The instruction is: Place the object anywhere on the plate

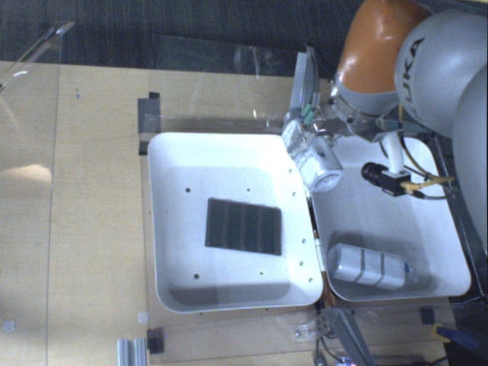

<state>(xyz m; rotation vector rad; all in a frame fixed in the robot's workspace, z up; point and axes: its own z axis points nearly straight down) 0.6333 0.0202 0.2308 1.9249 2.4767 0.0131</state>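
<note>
A dark ribbed rectangular plate (244, 226) lies flat in the middle of the left white bin (171, 204). The object, a pale grey cylinder (370, 268), lies on its side along the near wall of the right bin (450, 258). My gripper (309, 157) hangs over the divide between the two bins, near their far edge. It is well above and behind the cylinder and to the upper right of the plate. Its tip is a whitish, partly see-through cluster, and I see nothing that is clearly held in it.
The grey arm with its orange band (381, 36) covers the far right corner. A black cable and connector (385, 175) hang over the right bin's floor. A clear panel edge (303, 82) stands behind the bins. Black brackets (149, 117) sit at the left bin's corners.
</note>
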